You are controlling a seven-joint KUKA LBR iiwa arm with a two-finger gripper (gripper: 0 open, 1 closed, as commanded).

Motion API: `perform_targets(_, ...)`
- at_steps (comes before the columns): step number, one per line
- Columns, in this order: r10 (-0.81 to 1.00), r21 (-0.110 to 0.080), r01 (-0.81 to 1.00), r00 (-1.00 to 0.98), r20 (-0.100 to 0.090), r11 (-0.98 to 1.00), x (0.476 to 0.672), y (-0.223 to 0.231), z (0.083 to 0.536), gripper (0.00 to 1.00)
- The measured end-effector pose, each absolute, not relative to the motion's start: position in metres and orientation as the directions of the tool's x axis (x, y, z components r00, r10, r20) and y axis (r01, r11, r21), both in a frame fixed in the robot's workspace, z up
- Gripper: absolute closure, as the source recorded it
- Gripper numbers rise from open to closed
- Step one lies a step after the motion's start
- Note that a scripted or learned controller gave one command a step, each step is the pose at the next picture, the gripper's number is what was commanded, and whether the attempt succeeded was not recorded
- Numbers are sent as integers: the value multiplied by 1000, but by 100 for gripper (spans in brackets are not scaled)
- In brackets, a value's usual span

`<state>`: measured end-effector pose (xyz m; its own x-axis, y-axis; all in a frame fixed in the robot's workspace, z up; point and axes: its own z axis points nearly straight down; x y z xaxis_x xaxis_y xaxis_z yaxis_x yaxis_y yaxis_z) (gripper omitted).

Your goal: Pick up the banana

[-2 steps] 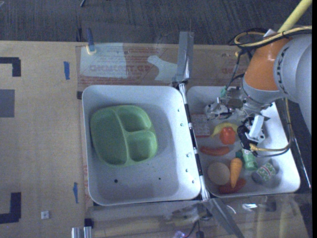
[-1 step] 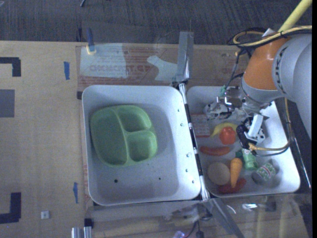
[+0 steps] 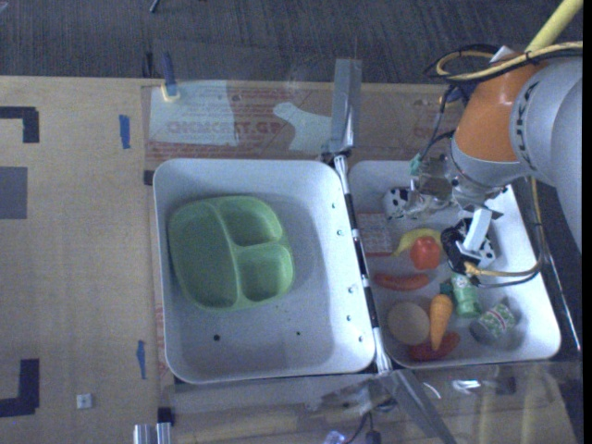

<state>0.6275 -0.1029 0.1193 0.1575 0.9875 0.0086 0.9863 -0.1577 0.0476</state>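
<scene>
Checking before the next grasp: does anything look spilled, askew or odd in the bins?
Nothing spilled or broken. The banana is partly hidden by a red fruit in the right bin, and the green plate sits askew in the left bin.

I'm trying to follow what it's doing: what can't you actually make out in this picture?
- Banana: camera view, part covered by the red fruit.
- Right bin: camera view, far right corner covered by the arm.
- Black-and-white thing: camera view, too small and blurred to name.
</scene>
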Motion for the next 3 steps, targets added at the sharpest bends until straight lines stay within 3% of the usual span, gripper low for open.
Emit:
perform_targets(1, 987, 47, 986, 159, 6, -159, 627, -105, 120, 0)
perform_targets(2, 985, 12, 985, 175, -1, -175, 605, -105, 91, 0)
perform_targets(3, 999, 3, 999, 42, 0, -42, 594, -114, 87, 0)
